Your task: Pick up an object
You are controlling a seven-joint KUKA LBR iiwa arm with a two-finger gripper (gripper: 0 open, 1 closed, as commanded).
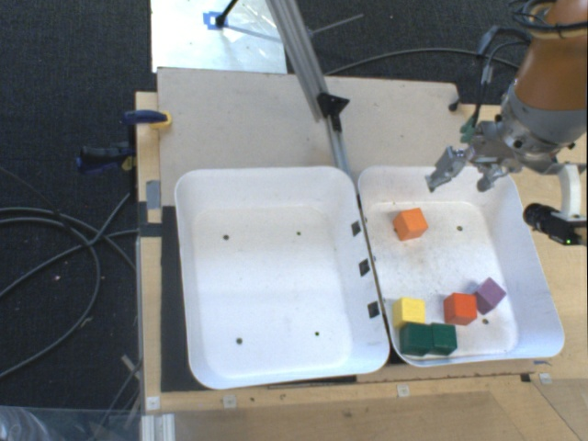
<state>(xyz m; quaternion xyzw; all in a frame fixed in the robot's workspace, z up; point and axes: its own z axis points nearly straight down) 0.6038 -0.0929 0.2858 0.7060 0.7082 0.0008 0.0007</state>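
**Pincer Spread Over the Far Rim, Nothing Taken Yet**

Gripper [466, 170] spread wide, nothing between the fingers, hanging above the far edge of the right bin [531, 246]. Nearest of all: orange block [411, 223], alone on open floor just below and to the left, well apart from every other piece. By the look of it, still the approach step, with no contact made. Next move, most likely: down and slightly leftward, fingers straddling the orange block, then a squeeze and a lift.

Farther off, along the near rim: yellow block [409, 311] touching a green block [428, 339], a red block [459, 308] beside a purple block [491, 294]. A crowded cluster, awkward for finger room. Left bin [193, 274] beyond. Slanting metal pole [303, 49] over the divide, clear of the descent.
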